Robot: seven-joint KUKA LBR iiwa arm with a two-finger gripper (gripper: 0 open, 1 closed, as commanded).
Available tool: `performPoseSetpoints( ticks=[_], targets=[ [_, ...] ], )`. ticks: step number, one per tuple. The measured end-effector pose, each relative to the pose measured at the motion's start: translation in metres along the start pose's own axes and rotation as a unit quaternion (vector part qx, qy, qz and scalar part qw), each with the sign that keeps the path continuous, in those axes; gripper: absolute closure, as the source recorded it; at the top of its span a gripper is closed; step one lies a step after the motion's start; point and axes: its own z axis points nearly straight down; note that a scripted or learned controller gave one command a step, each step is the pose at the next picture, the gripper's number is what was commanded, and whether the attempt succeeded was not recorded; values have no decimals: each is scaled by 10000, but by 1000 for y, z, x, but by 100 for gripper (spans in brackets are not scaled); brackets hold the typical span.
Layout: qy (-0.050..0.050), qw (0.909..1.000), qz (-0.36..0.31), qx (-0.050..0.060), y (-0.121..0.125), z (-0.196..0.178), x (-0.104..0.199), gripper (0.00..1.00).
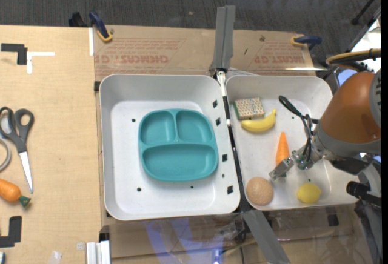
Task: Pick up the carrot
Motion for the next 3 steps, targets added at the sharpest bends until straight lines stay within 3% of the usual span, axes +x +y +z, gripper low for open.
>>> performPoseSetpoints(
  ticks=[1, 2, 3],
  targets=[
    [-9, 9999, -169, -6, 46, -1, -14, 0],
    [-18, 9998, -180, -8, 46, -10, -14, 100],
    [-9, 9985, 540, 5, 90, -144, -6, 100]
  ],
)
